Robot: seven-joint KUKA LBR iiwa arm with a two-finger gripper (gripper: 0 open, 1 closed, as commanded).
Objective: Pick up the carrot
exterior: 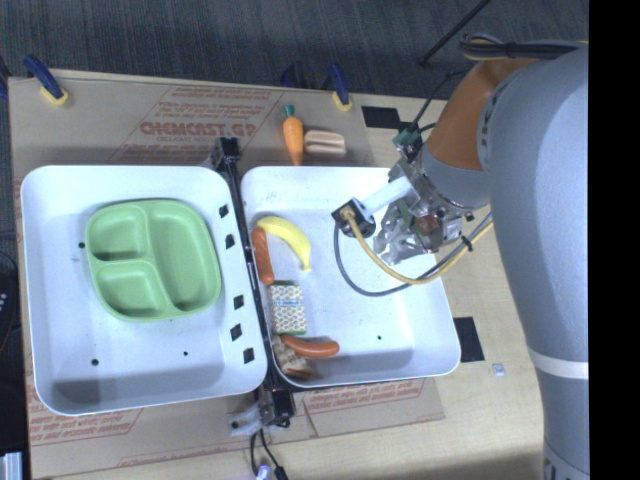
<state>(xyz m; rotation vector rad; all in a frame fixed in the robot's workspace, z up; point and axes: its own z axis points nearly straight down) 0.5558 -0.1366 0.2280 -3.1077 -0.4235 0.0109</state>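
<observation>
Gripper: the gripper (400, 236) hangs over the right part of the right bin, tangled in cables; I cannot tell its state, and nothing shows in its hold.
Arm: the grey arm (545, 218) with its orange band comes in from the right, above the right bin's far corner.
Step in hand: by my reading, the approach is not yet made; the gripper is well apart from the carrot.
Carrot: the carrot (292, 138) lies on the desk (180, 118) outside both bins, just beyond the right bin's far rim, green top pointing away, just beside a small tan block (325, 144).
Next move: likely calls for travel out past the far rim, then a descent over the carrot's middle, staying off the block.
Right bin: the right bin (400, 318) holds a banana (287, 238), a sausage (263, 258) beside it, a checkered packet (288, 308), another sausage (312, 347) and a brownish piece (298, 368) I cannot identify, all along its left side.
Left bin: the left bin (60, 298) holds a green divided plate (152, 258) with nothing visible in its compartments.
</observation>
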